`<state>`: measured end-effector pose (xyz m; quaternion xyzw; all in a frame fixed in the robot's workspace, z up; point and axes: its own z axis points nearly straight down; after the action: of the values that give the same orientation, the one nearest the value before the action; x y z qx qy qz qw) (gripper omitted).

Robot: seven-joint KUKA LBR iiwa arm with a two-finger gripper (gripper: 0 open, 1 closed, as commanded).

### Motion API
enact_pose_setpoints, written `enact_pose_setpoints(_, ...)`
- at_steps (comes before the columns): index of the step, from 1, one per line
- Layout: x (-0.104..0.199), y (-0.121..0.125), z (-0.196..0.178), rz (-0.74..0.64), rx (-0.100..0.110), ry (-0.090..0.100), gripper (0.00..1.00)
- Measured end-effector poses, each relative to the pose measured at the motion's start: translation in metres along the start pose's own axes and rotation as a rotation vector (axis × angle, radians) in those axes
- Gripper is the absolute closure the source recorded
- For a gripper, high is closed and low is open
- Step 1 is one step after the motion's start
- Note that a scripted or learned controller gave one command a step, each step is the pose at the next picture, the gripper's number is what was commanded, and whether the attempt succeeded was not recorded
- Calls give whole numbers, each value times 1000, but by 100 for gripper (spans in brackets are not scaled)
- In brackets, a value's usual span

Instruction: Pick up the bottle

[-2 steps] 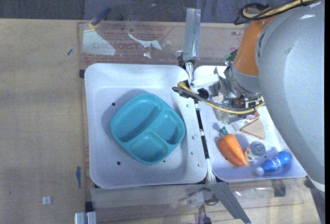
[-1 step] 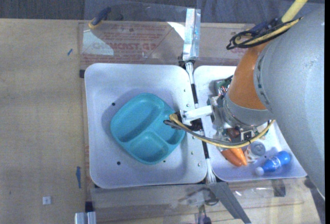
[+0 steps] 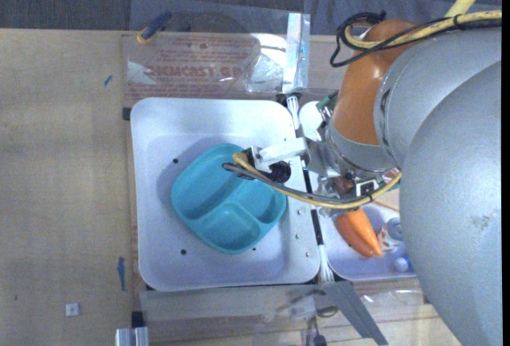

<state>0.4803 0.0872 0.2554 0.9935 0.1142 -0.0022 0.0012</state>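
Right bin (image 3: pixel 351 263), near corner: a small white and blue thing (image 3: pixel 396 234) peeks out at the edge of the arm (image 3: pixel 454 177). It could be the bottle, but too little shows, so I cannot tell. Just left of it, touching or nearly so, lies an orange carrot (image 3: pixel 360 233), tip pointing to the near side. Above the carrot, the hand (image 3: pixel 344 186) sits low under the wrist, over the strip where the two bins meet. Whether it is clenched or released I cannot tell. The orange band (image 3: pixel 362 89) bulges just beyond it. Over in the left bin (image 3: pixel 159 137) there's a teal divided dish (image 3: pixel 227 209), lying flat near the middle. On the far side, on the wooden surface (image 3: pixel 64 177), a clear plastic bag (image 3: pixel 199 65) with reddish print rests against the left bin's far rim.
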Motion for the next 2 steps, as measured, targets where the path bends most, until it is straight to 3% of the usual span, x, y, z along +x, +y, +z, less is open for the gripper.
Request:
enact_pose_setpoints(1, -2, 9, -12, -227, 2, -4, 100)
enact_pose_setpoints(2, -6, 26, -13, 29, 0, 0, 100)
